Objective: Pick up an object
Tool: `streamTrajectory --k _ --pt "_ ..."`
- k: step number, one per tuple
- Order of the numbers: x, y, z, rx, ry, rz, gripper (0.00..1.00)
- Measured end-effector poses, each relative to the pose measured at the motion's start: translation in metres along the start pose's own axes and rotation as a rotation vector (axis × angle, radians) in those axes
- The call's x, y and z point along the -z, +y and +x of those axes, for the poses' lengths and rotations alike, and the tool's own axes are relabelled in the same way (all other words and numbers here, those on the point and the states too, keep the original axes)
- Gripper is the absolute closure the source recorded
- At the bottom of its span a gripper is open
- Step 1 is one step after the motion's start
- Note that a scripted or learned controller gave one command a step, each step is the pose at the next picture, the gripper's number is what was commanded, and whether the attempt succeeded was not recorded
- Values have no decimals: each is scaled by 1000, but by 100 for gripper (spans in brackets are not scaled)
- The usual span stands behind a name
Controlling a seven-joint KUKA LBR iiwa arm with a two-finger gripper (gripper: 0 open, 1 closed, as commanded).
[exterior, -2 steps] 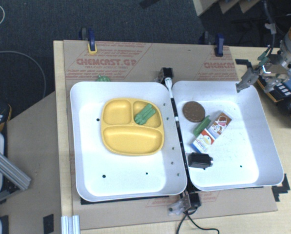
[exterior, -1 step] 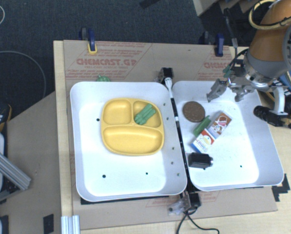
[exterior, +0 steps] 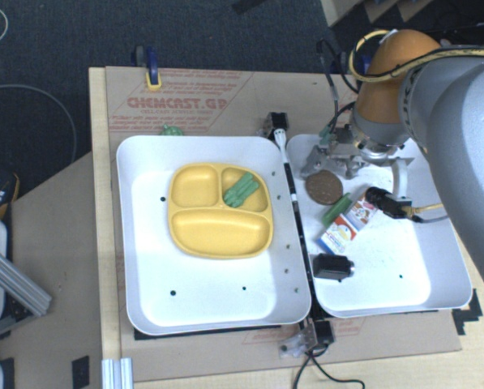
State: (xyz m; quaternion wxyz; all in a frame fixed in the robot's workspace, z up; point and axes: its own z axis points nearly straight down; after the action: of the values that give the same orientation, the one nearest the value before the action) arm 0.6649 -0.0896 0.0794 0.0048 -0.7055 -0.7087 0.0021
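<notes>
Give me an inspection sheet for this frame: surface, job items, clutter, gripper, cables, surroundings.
Surface: bench bearing left bin and right bin.
Job's things: right bin holds brown disc, green stick, small carton, black block.
Clutter: yellow divided plate in left bin, green piece in its upper right compartment.
Grippers: gripper above brown disc; finger state unclear.
Cables: cable at bench front.
Surroundings: dark carpet.
</notes>
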Motion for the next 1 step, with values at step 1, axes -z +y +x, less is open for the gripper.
streamTrajectory --k 1 --pt "19 2 -3 -2 -4 -12 100"
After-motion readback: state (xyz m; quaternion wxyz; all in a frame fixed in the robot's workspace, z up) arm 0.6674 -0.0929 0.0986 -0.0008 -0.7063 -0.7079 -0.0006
